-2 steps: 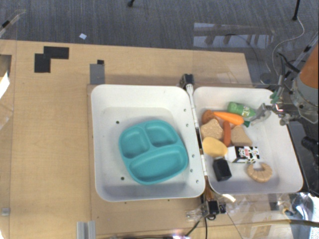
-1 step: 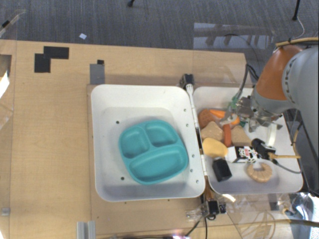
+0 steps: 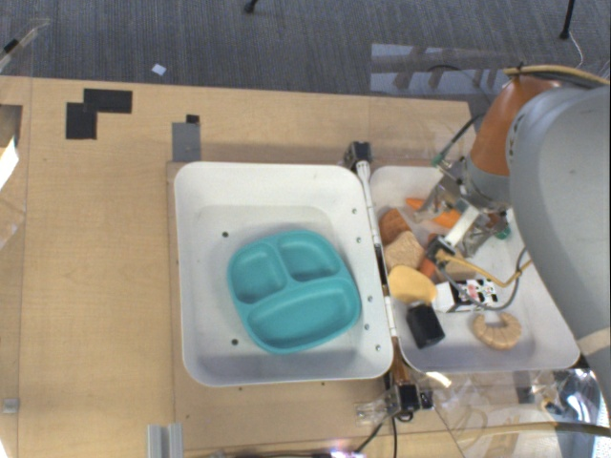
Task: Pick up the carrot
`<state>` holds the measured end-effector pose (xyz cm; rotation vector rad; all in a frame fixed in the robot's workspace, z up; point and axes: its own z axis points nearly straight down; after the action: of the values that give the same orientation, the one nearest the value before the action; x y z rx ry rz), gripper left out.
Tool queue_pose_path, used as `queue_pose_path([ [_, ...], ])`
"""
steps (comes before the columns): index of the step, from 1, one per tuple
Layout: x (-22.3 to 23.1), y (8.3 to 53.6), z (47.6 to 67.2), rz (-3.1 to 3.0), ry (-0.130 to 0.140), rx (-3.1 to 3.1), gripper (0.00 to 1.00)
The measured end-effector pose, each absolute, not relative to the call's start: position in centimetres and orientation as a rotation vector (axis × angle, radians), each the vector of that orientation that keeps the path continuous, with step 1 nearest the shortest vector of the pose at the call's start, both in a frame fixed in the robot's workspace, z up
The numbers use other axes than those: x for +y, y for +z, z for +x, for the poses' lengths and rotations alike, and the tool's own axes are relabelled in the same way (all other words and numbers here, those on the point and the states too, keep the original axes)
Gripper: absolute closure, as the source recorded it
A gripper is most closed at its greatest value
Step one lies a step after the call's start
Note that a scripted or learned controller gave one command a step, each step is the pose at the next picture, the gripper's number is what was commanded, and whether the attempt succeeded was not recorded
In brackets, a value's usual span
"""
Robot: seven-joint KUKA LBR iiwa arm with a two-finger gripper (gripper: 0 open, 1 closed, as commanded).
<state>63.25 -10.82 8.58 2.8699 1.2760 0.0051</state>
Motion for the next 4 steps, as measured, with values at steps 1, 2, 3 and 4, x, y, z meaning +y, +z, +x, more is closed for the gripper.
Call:
queue_pose_path([
  [1,-10.7,9.9,63.6,2.856,0.015,1.294,1.00],
  [2,-10.4,9.3,59.3,2.928,0.029,1.104,1.00],
  [3,-4.0,18.9,64.3,3.097,0.023,0.532,1.00],
  [4,-4.3,18.6,64.1,3.095,0.010,0.529,0.00],
])
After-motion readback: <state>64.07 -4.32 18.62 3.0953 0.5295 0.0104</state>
